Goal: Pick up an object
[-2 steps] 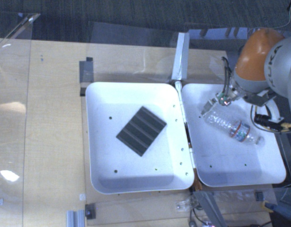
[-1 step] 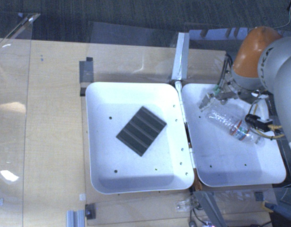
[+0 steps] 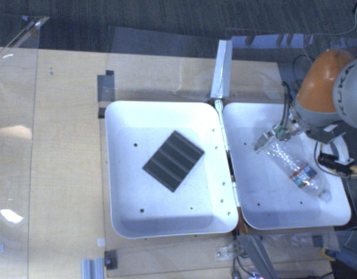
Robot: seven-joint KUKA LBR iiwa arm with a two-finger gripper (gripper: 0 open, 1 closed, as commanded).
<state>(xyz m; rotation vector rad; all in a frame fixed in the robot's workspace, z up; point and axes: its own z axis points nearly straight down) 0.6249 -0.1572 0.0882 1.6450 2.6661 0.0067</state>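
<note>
A clear plastic bottle [image 3: 295,170] with a small blue and red label lies slantwise in the right bin [image 3: 253,185], its cap end toward the bin's lower right corner. My gripper [image 3: 272,137] hangs over the bottle's upper left end, close above or touching it. The grey arm with its orange band [image 3: 320,89] comes in from the right. A dark grey ribbed rectangular block [image 3: 173,160] lies flat and turned diagonally in the middle of the left bin [image 3: 123,156], far from the gripper.
A grey divider post [image 3: 222,71] stands at the back between the two bins. Cables and fittings [image 3: 335,161] hang by the right bin's right wall. The wooden bench [image 3: 50,156] stretches out to the left.
</note>
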